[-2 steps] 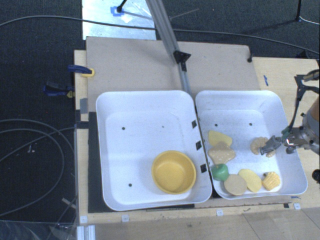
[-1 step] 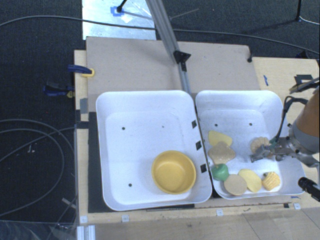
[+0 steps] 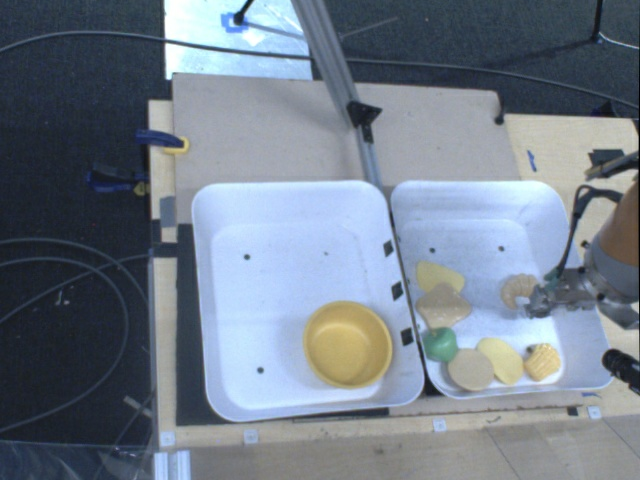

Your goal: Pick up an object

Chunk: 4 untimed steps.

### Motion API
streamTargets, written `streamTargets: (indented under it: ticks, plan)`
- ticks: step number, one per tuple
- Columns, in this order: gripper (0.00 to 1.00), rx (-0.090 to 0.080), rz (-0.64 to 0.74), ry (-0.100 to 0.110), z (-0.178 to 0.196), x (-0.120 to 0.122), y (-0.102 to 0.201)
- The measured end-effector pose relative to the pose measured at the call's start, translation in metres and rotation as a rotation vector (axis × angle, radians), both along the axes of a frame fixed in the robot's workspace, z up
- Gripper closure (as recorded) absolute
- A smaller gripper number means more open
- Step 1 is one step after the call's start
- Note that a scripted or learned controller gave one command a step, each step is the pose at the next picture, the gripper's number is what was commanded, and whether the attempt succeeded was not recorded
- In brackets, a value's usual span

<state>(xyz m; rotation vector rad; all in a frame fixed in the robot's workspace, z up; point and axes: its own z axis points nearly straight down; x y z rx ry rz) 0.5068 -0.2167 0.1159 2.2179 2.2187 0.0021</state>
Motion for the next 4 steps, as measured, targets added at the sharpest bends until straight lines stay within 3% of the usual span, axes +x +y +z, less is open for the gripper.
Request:
streamTargets:
  ticks: [1,2,4]
  plan:
    - [1.0,-0.001,0.004,-0.003,0.06,-0.006,-0.001]
    - [1.0,-0.001,0.005,-0.002,0.095,-0.004,-0.001]
    - [1.0,0.004,0.011,0.003,0.102,-0.009,0.112]
